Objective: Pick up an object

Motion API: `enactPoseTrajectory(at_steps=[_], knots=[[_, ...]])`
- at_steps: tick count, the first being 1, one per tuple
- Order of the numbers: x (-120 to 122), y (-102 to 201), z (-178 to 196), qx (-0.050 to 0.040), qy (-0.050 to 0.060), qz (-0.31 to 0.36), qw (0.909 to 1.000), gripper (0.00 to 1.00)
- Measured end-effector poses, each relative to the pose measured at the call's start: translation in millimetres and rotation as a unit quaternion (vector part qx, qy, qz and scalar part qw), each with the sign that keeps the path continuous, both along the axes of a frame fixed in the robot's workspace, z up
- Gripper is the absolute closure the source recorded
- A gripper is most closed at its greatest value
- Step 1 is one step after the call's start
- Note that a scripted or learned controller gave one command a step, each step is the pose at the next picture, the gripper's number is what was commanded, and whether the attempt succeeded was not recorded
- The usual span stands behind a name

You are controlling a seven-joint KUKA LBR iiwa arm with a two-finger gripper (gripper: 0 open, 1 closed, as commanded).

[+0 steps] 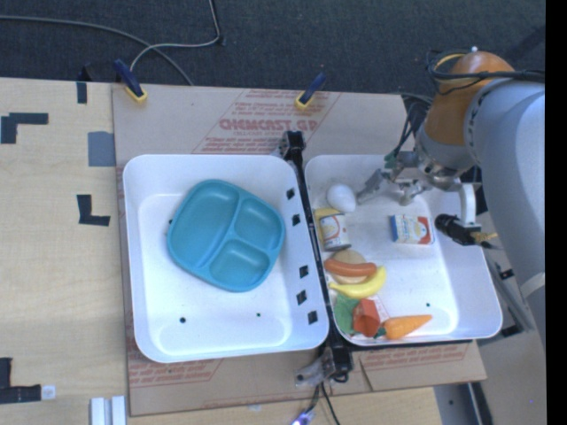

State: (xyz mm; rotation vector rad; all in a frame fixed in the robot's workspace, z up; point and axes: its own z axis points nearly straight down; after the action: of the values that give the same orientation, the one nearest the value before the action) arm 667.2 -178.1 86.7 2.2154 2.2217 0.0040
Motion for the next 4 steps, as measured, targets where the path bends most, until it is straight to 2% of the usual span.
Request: enactPoseTrajectory(at_steps=[1,2,3,4], knots=[[-57,-35,1,-0.0014,0.000,-0.001,1.0000,0.00],[-104,-28,1,-0.0012,-0.001,-0.001,1.0000,0.00],[-63,0,1,-0.0008,-0.001,0.000,1.0000,0.00],[-63,-1,11,-0.0016,-0.001,-0.001,1.0000,1.00]])
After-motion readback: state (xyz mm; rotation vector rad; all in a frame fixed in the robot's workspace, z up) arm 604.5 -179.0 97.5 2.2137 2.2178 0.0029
